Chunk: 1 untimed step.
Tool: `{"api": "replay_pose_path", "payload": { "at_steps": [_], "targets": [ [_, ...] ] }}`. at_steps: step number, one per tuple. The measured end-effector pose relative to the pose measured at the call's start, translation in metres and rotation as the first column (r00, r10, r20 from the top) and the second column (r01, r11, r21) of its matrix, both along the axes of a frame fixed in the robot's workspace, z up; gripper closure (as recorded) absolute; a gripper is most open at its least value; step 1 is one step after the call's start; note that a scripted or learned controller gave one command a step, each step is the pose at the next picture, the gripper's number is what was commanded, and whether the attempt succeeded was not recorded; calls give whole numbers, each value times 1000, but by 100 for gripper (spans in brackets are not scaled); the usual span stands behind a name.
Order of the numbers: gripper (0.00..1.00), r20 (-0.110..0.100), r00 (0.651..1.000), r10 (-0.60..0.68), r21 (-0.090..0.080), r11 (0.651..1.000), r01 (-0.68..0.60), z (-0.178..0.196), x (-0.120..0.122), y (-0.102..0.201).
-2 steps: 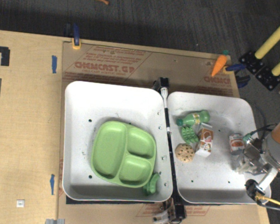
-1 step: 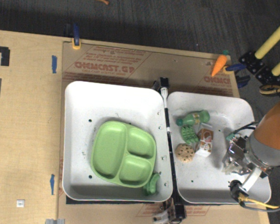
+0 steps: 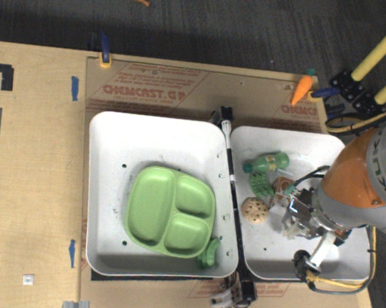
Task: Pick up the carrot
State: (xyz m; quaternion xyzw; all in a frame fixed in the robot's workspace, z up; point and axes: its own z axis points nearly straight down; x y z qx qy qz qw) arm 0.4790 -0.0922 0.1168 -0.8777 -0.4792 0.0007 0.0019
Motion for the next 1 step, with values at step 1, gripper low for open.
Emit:
{"api": "replay_pose_path", "payload": {
  "at_steps": [1],
  "targets": [
    [100,3,990,138,-2,990,-138,67,0,91]
  ]
}}
